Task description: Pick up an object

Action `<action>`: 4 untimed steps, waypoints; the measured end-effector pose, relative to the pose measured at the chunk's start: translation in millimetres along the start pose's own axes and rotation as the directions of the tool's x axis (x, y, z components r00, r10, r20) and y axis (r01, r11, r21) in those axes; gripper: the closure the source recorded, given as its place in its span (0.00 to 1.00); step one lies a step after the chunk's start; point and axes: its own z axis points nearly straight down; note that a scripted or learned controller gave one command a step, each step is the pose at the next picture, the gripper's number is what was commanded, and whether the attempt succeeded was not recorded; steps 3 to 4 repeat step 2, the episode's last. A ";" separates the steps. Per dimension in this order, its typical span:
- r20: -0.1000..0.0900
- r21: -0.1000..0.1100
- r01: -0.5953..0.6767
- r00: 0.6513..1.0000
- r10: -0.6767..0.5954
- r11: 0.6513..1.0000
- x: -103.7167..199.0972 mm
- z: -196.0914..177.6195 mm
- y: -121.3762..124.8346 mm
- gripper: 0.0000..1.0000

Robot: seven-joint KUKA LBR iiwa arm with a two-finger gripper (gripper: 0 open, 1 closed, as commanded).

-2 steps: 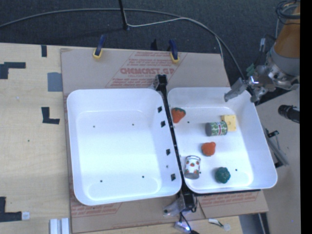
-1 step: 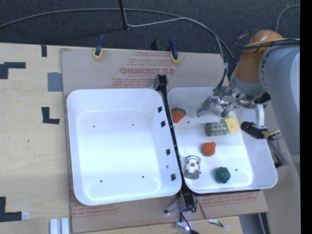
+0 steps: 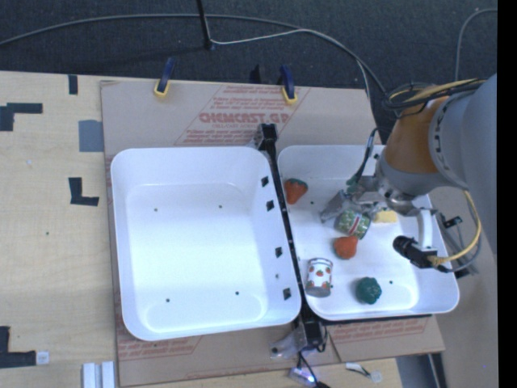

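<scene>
Here a green-patterned can (image 3: 353, 223) lies just under the claw (image 3: 352, 207).

green patterned can (image 3: 353, 223), right bin, tilted

In the right shallow white plastic bin (image 3: 420, 301): small printed cup (image 3: 320, 277) nearest the divider (front), round green toy (image 3: 368, 290) to its right

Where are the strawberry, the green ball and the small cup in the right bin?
strawberry (image 3: 296, 190): camera view, on its red body, by the divider.
green ball (image 3: 368, 290): camera view, on its top middle.
small cup (image 3: 320, 276): camera view, on its patterned side wall.
</scene>
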 end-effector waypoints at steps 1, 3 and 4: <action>0.000 -0.002 -0.001 1.000 0.001 1.000 -8.6 -0.9 -51.5 0.00; 0.000 -0.002 0.001 1.000 -0.001 1.000 40.2 -0.5 -82.4 0.00; 0.000 -0.002 0.001 1.000 -0.001 1.000 40.2 -0.5 -82.4 0.00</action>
